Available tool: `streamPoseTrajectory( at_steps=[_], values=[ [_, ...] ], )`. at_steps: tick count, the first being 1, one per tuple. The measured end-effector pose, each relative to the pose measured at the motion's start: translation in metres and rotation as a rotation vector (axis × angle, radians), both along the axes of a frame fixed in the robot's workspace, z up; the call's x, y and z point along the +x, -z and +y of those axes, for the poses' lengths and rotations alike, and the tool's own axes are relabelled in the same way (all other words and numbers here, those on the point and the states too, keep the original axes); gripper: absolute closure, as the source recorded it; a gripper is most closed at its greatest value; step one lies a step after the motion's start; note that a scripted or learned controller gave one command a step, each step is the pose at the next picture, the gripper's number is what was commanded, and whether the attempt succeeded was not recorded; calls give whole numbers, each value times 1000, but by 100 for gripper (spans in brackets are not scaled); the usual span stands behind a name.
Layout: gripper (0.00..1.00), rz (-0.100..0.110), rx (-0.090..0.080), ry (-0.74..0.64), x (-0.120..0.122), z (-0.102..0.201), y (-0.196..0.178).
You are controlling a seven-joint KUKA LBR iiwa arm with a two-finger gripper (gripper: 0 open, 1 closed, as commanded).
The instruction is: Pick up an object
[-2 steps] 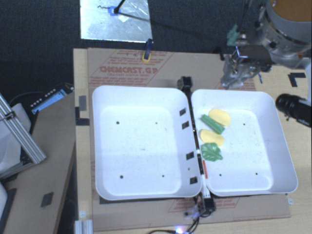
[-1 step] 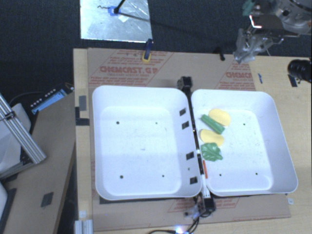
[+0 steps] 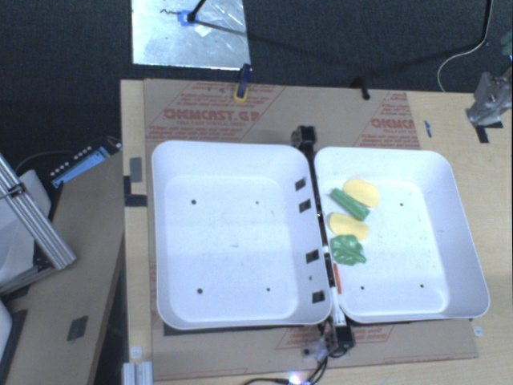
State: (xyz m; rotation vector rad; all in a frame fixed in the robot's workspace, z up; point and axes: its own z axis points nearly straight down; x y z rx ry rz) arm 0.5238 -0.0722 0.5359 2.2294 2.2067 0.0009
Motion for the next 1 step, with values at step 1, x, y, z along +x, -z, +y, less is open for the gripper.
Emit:
streamPoseTrajectory(
  at_steps=[1],
  values=[
    [100,4,-2,0,17,-127,23]
  ],
)
